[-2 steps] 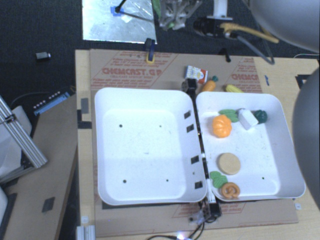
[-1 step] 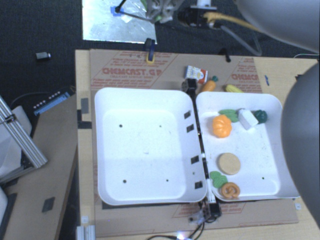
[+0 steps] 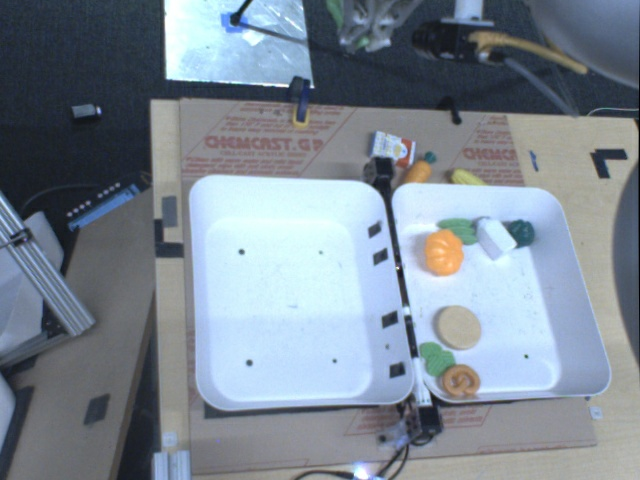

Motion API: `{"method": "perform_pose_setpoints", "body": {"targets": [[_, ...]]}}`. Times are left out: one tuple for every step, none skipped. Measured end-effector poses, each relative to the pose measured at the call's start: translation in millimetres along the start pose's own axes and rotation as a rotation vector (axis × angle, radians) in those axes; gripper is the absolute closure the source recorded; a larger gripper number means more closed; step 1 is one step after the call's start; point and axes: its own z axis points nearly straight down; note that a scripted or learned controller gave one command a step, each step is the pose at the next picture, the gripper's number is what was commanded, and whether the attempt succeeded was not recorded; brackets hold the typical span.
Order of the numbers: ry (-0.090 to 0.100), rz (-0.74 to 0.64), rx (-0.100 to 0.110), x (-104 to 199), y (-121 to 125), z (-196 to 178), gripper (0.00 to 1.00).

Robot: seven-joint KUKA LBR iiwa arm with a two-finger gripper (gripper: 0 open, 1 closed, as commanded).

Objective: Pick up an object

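1 camera looked down from above the bench at a slant, far enough back to take in both white bins at once. Relative to the left bin [image 3: 285,293], the right bin [image 3: 560,298] lay beside it toward the arm's side, the cardboard sheet [image 3: 260,138] ran beneath and beyond it, and dark floor [image 3: 80,38] showed farther up the frame.
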Motion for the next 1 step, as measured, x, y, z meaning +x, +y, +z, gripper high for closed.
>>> {"method": "perform_pose_setpoints", "body": {"targets": [[0.002,-0.008,-0.003,33.1,-0.5,-11.4,1.0]]}}
